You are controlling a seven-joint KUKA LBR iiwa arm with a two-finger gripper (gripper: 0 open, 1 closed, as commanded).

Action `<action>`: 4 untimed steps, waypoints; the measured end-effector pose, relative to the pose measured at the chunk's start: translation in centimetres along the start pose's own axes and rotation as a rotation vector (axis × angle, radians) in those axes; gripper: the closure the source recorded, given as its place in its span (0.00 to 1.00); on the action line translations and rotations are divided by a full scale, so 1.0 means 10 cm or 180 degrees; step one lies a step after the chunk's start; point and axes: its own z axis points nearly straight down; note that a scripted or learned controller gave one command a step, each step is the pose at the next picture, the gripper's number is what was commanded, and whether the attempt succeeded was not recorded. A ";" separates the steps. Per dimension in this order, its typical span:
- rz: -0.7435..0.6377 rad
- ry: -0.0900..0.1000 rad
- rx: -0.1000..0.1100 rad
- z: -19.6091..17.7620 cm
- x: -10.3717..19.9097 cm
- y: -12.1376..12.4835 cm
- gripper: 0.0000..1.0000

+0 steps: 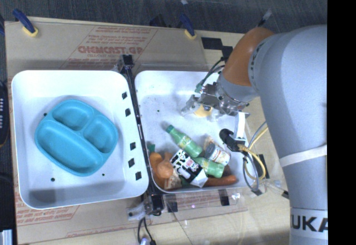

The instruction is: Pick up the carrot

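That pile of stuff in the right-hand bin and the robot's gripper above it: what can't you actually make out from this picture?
- Carrot: in the camera view a green bottle and a jar lie over it; its full length is hidden.
- Gripper: the wrist and cables cover it; whether it is open or shut is unclear.
- Black-and-white item: too small and blurred to identify.
- Right bin: its right wall is hidden by the arm.

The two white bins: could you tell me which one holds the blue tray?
The left bin holds the blue tray. The right bin holds a pile with green bottles and the carrot.
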 end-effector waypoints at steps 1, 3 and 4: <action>-0.0026 0.0006 0.0000 -0.13 0.02 0.02 1.00; -0.0471 -0.0014 -0.0018 -0.71 0.14 -0.03 1.00; -0.0480 -0.0008 -0.0014 -0.70 0.16 -0.04 0.00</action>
